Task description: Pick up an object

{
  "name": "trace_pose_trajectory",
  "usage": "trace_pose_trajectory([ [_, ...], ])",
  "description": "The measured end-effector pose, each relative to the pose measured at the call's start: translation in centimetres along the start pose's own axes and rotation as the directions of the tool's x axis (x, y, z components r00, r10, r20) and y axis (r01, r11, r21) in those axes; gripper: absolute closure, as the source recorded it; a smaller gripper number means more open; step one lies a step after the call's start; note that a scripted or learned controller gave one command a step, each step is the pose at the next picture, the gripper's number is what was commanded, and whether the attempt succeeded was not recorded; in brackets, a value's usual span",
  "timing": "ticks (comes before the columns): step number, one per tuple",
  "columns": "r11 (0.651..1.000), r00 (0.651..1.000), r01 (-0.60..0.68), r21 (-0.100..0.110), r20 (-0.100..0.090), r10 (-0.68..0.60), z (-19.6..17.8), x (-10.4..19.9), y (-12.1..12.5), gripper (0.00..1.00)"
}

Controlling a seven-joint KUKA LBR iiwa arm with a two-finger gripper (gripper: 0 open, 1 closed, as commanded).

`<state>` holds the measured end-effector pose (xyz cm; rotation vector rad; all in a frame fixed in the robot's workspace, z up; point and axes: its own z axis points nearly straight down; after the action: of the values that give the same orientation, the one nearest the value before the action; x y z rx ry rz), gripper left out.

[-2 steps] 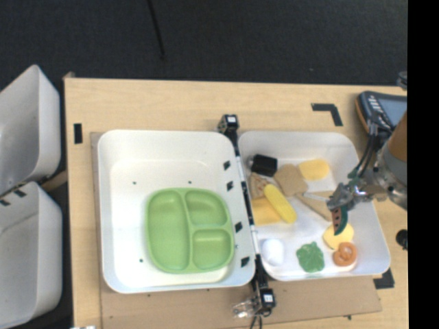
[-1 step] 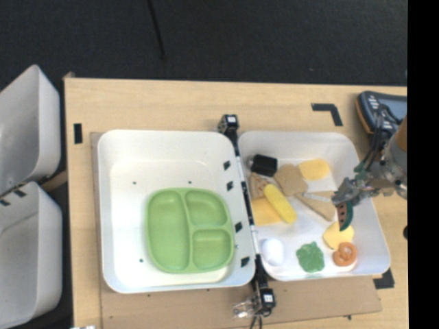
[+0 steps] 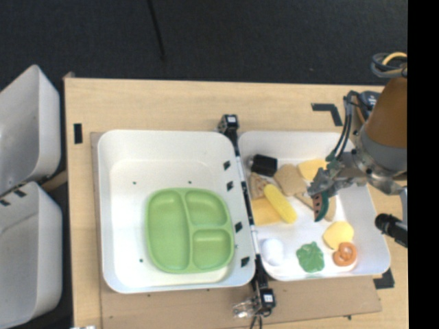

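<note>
Green toy and donut lie at right bin's front edge. Gripper hovers mid-bin, grip unreadable; crowded corn may deflect it.

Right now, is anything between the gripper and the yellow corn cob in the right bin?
Nothing visible stands between them. The gripper is over the right bin, just right of the corn cob, with bare bin floor between. A tan piece lies beside the cob's upper end.
</note>
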<state>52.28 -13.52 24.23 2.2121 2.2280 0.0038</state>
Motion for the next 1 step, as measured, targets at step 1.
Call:
trace_pose_trajectory([
  [1,1.0,1.0,0.0,0.001,0.0,0.0,-0.29,4.57,2.17,1.0],
])
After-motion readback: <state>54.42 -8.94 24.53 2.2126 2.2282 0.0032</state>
